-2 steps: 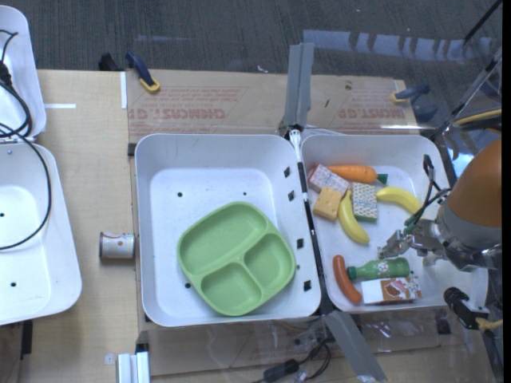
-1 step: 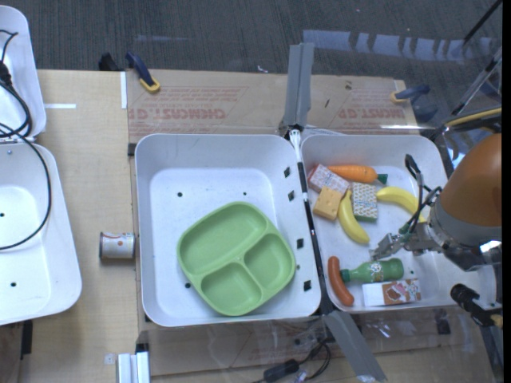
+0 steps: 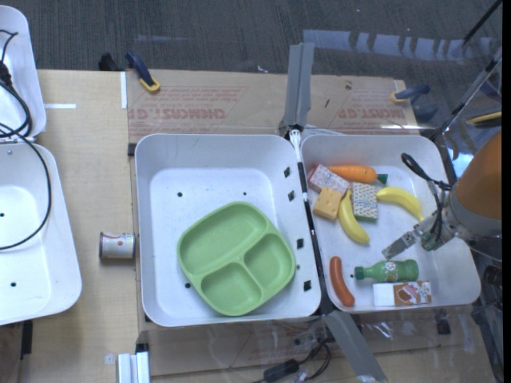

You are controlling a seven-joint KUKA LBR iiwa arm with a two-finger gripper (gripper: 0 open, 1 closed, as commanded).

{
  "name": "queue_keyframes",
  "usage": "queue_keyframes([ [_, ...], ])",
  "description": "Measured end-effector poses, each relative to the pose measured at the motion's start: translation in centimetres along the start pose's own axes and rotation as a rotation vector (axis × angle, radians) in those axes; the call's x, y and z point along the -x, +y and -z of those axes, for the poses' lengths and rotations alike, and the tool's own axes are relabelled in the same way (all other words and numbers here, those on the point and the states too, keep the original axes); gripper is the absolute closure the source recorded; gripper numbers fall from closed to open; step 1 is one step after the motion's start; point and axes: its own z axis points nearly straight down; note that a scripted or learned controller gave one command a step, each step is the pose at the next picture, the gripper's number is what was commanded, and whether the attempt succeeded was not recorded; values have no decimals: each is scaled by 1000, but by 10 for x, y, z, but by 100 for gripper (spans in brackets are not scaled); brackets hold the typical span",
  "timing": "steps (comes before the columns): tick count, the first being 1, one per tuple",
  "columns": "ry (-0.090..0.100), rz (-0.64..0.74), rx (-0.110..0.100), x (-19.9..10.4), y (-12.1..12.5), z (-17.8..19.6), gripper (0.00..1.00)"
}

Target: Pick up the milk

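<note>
The milk (image 3: 402, 294), a small white carton lying flat with a red picture on its label, sits in the near right corner of the right bin (image 3: 447, 158), just nearer than a green bottle (image 3: 387, 271) that lies on its side. The gripper (image 3: 402, 246) hangs over the right part of this bin, a little farther back than the bottle and well short of the carton; nothing is between its fingers. How far apart they stand cannot be told, since they show as one slim grey shape pointing left.

The step in hand looks like the approach: the grasp has not begun. The next move calls for the arm to shift toward the near edge, past the bottle, and come down over the carton without nudging the bottle or catching the bin's wall, which is close beside the carton.

The arm's body is cut off at the right edge, with the orange band partly in view. The carton's print is too small to read. A red sausage (image 3: 341, 282) lies to the left of the bottle.
</note>
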Motion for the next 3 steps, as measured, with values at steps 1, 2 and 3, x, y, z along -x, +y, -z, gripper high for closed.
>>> queue_keyframes([
  [1, 30, 395, -23, 12, -20, -8, 0],
  [2, 35, 332, -29, 7, 30, 38, 0],
  [3, 34, 85, -37, -82, 41, 23, 0],
])
